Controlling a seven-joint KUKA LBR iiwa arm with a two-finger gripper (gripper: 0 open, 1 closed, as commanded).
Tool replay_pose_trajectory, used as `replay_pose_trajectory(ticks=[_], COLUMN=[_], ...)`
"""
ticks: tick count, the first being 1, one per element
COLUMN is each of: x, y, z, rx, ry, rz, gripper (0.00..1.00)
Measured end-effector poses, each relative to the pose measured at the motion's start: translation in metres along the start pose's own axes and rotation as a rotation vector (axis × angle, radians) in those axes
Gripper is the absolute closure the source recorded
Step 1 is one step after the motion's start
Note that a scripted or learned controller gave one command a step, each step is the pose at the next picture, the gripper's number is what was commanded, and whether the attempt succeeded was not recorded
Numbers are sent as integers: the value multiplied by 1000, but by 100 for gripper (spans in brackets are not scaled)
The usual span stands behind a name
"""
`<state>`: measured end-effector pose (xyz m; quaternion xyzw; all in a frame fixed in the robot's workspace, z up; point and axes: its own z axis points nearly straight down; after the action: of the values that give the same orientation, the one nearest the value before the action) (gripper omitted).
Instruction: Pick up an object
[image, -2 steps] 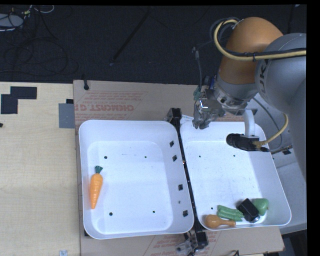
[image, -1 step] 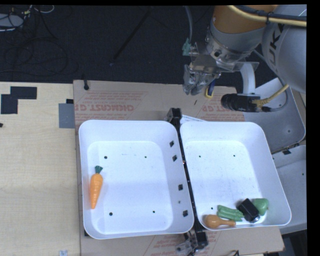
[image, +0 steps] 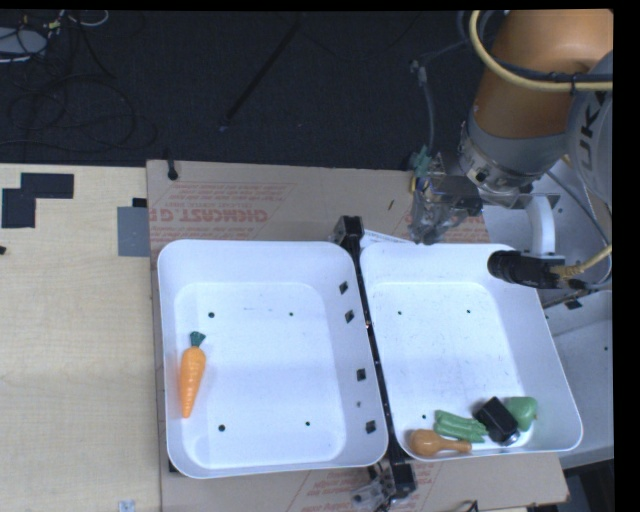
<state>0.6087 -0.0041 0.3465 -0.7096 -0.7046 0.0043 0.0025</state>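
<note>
The carrot (image: 191, 376) lies in the left bin (image: 255, 258), near its left wall, long way up and down, green top pointing away. The gripper (image: 432, 232) hangs over the right bin's (image: 545, 322) far edge; its jaws are too blurry to tell. Cardboard (image: 280, 200) lies under both bins.

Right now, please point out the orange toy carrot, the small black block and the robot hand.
orange toy carrot (image: 191, 378), camera view, mid body.
small black block (image: 496, 418), camera view, top face.
robot hand (image: 432, 232), camera view, between fingertips.

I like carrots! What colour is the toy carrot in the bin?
Orange, with a green top: the toy carrot, seen in the camera view.
</note>
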Motion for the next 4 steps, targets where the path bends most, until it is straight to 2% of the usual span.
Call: replay_pose_trajectory(ticks=[1, 2, 3, 4], x=[57, 90, 232, 248], y=[-35, 35, 29, 32], z=[-43, -172, -192, -191], rx=[-8, -23, -8, -6], ry=[4, 4, 6, 2], rz=[-12, -13, -22, -9], gripper=[100, 100, 100, 100])
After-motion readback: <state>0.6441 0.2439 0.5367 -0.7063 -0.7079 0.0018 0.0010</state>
